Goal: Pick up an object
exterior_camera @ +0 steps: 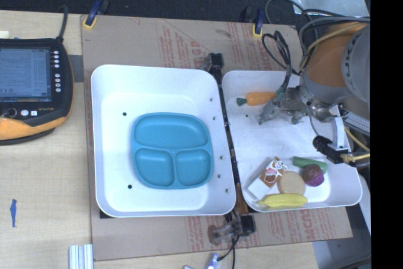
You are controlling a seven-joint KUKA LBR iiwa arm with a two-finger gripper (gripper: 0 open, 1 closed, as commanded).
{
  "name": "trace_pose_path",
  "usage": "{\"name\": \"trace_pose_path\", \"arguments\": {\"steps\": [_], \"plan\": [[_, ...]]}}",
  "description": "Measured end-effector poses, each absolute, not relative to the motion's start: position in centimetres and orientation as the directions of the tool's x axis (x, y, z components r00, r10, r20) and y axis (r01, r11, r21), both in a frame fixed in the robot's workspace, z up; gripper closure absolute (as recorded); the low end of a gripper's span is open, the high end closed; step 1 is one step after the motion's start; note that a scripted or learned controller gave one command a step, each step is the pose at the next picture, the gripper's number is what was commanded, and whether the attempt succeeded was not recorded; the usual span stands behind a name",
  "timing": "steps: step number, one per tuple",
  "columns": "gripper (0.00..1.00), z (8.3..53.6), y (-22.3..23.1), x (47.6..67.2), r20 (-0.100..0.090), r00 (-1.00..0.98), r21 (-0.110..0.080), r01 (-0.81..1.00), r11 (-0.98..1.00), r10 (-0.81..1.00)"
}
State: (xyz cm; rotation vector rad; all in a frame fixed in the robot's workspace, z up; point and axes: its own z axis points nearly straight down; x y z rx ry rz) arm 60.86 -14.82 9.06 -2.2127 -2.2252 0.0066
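Note:
My gripper [272,111] hangs over the far part of the right bin [352,198], pointing left from the grey arm with its orange band [327,60]. An orange carrot [258,98] with a green tip lies just beyond it, close to the gripper but apart from it as far as I can see. Along the near edge of the same bin lie a yellow banana [284,200], a round tan cookie [291,183], a purple eggplant [313,174] with a green stem and a small white carton [269,176]. Nothing shows held in the gripper.
The left bin [107,135] holds a blue divided plate [172,149]. A control pendant [31,88] with a screen lies on the bench at the far left. Black cables [280,41] loop above the right bin, beside the arm.

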Motion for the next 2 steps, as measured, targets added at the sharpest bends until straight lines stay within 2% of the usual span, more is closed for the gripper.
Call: {"name": "trace_pose_path", "arguments": {"steps": [1, 2], "plan": [[0.0, 8.7, -14.5, 64.9, 0.005, 0.004, -0.034, 0.999, -0.004, 1.0], [0.0, 8.8, -10.4, 65.0, -0.001, 0.001, -0.032, 0.999, -0.001, 1.0]]}}
